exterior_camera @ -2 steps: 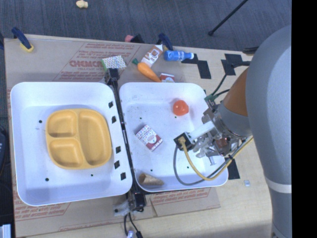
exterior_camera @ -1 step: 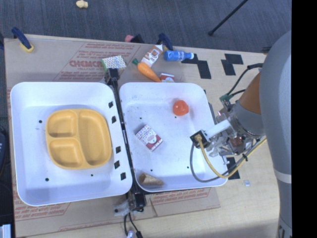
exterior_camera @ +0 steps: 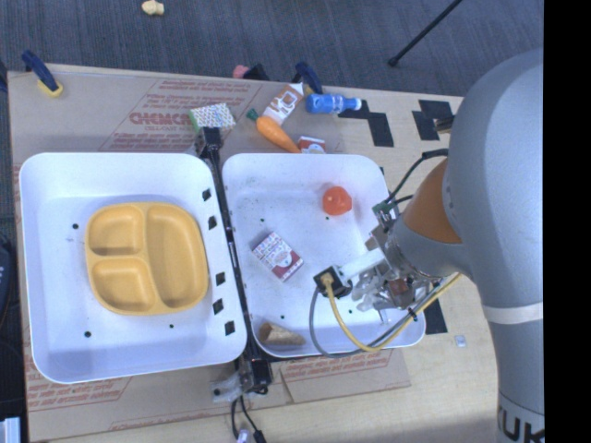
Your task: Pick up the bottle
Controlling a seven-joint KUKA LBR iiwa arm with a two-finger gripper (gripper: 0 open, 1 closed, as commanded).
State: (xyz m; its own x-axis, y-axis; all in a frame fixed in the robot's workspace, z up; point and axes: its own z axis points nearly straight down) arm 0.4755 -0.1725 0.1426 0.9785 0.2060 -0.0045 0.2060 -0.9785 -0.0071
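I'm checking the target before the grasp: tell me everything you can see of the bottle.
The bottle is small and blue with a paler neck end, plastic by its look. It lies on its side on the brown bench beyond the right bin, neck pointing right, beside a small carton. The hand is far from it.

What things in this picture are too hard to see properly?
- Gripper, camera view: wires and the wrist crowd it, so what its tips are doing is unclear.
- Blue bottle, behind the right bin: too small to read any label.
- Small box in the right bin: its print is blurred.
- Brown thing at that bin's near edge: partly hidden by the rim, so I cannot name it.
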